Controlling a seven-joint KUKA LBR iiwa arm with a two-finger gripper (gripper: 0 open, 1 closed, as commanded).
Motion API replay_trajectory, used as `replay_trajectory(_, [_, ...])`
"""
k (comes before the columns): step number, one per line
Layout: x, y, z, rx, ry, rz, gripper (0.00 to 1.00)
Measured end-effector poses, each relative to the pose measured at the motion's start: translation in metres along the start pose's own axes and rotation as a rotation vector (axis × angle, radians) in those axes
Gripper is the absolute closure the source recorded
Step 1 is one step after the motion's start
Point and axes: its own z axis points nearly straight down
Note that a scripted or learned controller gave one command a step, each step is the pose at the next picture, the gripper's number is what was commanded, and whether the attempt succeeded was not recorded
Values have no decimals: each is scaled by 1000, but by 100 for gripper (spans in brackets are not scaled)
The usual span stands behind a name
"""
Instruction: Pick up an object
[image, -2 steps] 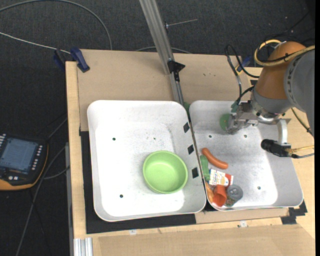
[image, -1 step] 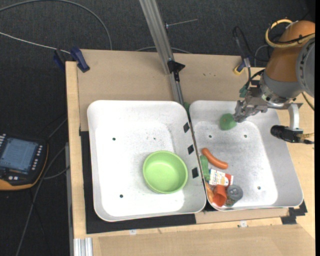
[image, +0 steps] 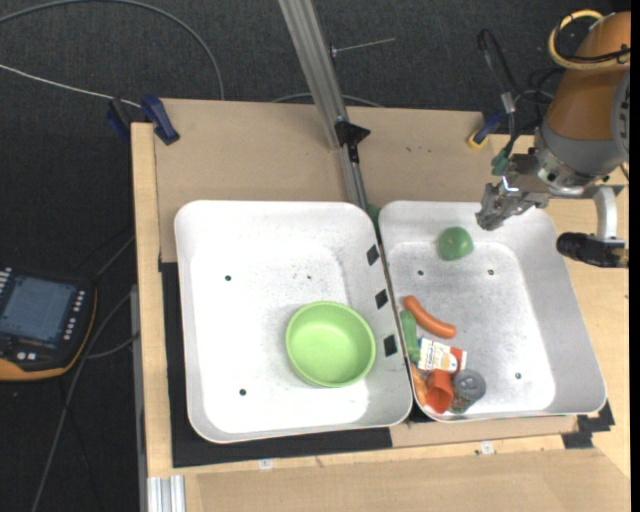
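Two white bins sit side by side on your tabletop (image: 250, 150). Your claw (image: 493, 212) hangs over the right bin's (image: 540, 300) far edge, narrow and holding nothing, near the green ball (image: 455, 243); a green bowl (image: 330, 343) sits in the left bin (image: 250, 260)

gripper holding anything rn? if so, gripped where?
Nothing held. The gripper hangs over the right bin's far edge, apart from the green ball.
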Motion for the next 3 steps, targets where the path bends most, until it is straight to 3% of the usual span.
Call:
replay_trajectory(1, [0,1,-44,0,0,0,100])
replay_trajectory(3, [104,-18,-34,5,2,-4,100])
